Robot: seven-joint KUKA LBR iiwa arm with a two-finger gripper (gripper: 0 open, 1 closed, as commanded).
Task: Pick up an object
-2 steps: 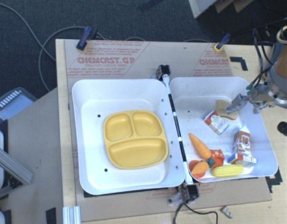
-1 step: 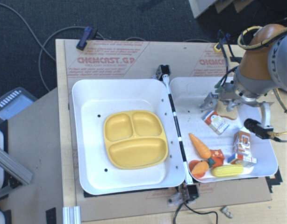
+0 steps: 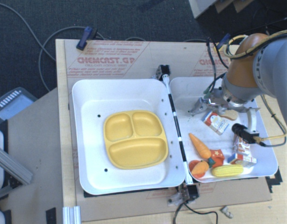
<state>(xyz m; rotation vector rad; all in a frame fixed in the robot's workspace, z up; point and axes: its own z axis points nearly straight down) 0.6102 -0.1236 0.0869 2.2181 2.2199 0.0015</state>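
Observation:
My gripper hangs low over the back part of the right bin, below the grey arm with its orange band. Just in front of it, to the right, lies a small white and red carton, and I cannot tell whether they touch. An orange carrot lies further forward in the middle of the bin. At the front edge sit an orange round fruit, a red piece and a yellow corn cob. A second small carton stands at the front right.
The left bin holds a yellow divided plate. A raised divider rail runs between the two bins. Cables hang around the arm at the right, and a blue clip lies on the board's far left corner.

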